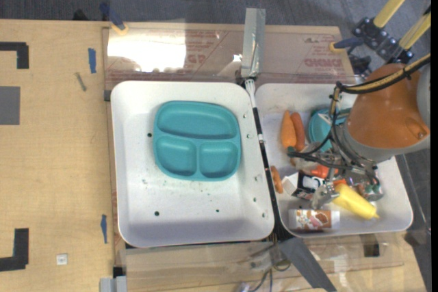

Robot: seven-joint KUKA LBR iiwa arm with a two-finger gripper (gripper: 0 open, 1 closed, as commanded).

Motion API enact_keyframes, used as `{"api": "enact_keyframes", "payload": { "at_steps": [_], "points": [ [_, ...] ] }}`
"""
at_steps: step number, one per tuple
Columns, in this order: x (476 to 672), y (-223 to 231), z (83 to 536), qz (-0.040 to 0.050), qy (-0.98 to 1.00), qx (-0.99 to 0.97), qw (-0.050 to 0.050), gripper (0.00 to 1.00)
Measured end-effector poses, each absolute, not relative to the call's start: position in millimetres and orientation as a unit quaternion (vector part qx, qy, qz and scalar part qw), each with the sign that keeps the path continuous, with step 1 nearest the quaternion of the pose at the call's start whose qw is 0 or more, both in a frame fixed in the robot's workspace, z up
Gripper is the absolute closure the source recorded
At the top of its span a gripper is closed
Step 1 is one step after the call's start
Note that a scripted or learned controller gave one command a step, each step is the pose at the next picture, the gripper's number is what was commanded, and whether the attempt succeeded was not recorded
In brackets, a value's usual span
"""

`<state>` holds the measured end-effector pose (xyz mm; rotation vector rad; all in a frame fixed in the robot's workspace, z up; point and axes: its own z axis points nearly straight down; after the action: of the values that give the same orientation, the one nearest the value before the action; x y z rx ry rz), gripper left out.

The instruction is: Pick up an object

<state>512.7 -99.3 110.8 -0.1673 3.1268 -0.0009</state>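
Nothing is seen lifted yet: the end effector (333, 189) is lowered into the right bin (404, 215) among a yellow banana (357, 202), a carrot (293, 131) and a small jar (316, 218), so the picking remains to be done.

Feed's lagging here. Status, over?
Gripper low in right bin. Beside yellow item. Clutter all round: carrots, can.

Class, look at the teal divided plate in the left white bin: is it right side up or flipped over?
Right side up: the teal divided plate shows its three hollow compartments facing upward.
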Motion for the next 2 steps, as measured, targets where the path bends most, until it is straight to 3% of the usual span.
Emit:
{"api": "enact_keyframes", "payload": {
  "at_steps": [1, 2],
  "points": [
    [497.8, -116.7, 96.8, -0.0020, 1.000, -0.003, 0.023, 0.00],
    [496.0, -117.0, 97.0, -0.0028, 1.000, 0.000, 0.025, 0.00]
  ]
}}
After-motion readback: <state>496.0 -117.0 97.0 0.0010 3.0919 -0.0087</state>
